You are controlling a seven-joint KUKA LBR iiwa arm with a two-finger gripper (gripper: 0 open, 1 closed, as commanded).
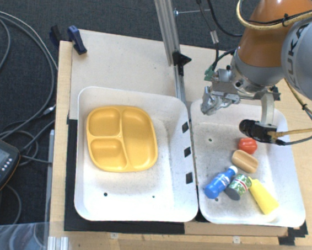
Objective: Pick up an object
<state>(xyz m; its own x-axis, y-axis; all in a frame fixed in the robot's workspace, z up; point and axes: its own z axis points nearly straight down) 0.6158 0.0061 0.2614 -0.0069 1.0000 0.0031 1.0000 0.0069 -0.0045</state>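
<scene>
Bench (123,63) of pale wood, set on dark carpet, carries two white bins side by side; you see them from above at a slant.

Left bin (82,197): one item, a yellow divided plate (122,138) with three compartments, lying flat in the upper middle. Bare floor runs along its lower edge and right side.

Right bin (214,150): five items, all clustered in the lower right.
- One red tomato-like piece (247,144), uppermost.
- One tan bun-shaped piece (244,160), just below it.
- One blue bottle (220,183) with a white cap, lying tilted.
- One green-and-white can (239,186), touching the blue bottle.
- One yellow bottle (262,196), lying just beside the can, near the bin's lower right rim.
The upper left and left half of this bin's floor are open.

Gripper (210,106) hangs over the right bin's upper left corner, near the divider rim, well apart from the cluster. You cannot tell whether it is spread or closed; nothing shows in its grasp.

One metal post (169,26) rises from the bench at upper centre.
</scene>
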